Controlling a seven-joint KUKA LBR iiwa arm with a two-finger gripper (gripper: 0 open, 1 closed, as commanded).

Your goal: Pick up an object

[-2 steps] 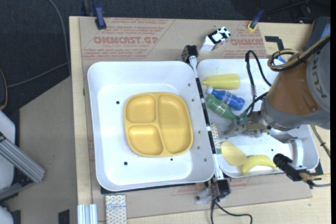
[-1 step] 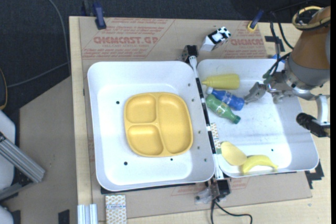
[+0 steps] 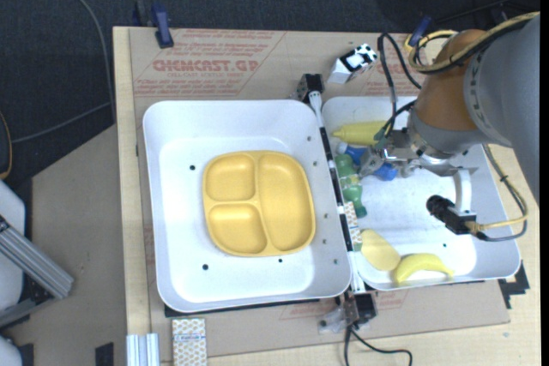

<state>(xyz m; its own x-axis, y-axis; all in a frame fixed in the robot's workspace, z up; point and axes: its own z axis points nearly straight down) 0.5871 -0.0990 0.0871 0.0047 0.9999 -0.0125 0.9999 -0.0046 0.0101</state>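
hand (image 3: 388, 160): sat low in the right bin (image 3: 489, 257), near its left wall toward the far end; opening could not be told, hidden under the wrist.
candidates: lay in the right bin — yellow piece (image 3: 358, 133) at the far left corner, blue object (image 3: 387, 171) and green items (image 3: 347, 180) along the left wall, pale slice (image 3: 379, 251) and banana (image 3: 420, 268) at the near edge.
left bin (image 3: 171, 141): held a yellow divided plate (image 3: 257, 203) at its centre.
nearest target, as judged: blue object, just beside the hand.
advice: best centred over one item, kept off the bin wall and cluttered neighbours, closed fully before lifting straight up.
risk: crowded corner, likely nudging instead of gripping.
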